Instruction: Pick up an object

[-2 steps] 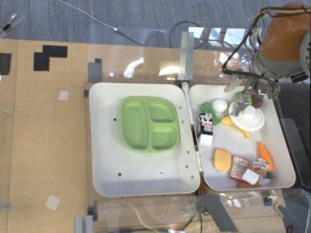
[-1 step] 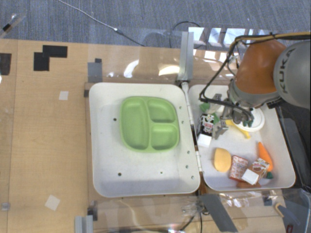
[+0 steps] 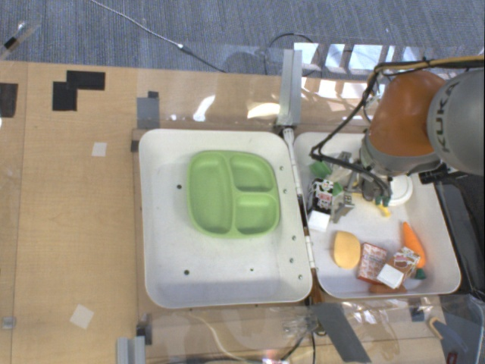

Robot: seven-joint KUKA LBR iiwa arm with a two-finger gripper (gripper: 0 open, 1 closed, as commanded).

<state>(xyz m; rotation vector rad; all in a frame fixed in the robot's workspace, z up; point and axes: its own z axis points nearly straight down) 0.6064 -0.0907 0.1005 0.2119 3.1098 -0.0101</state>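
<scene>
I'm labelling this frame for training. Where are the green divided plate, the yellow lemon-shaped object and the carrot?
green divided plate (image 3: 232, 193): camera view, centre where its dividers meet.
yellow lemon-shaped object (image 3: 346, 249): camera view, middle of its body.
carrot (image 3: 413, 243): camera view, orange shaft.

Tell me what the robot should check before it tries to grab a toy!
1. Toys within reach: ok. The yellow toy, carrot and small boxes lie in the right bin.
2. Hand over the right bin: ok, it sits above that bin's upper left part.
3. Hand open enough: cannot tell, the wrist hides it.
4. Nothing in the hand already: cannot tell.
5. Room around the yellow toy: ok on its left, but the boxes sit close on its right.
6. Green plate out of the way: ok, it lies in the left bin.
</scene>
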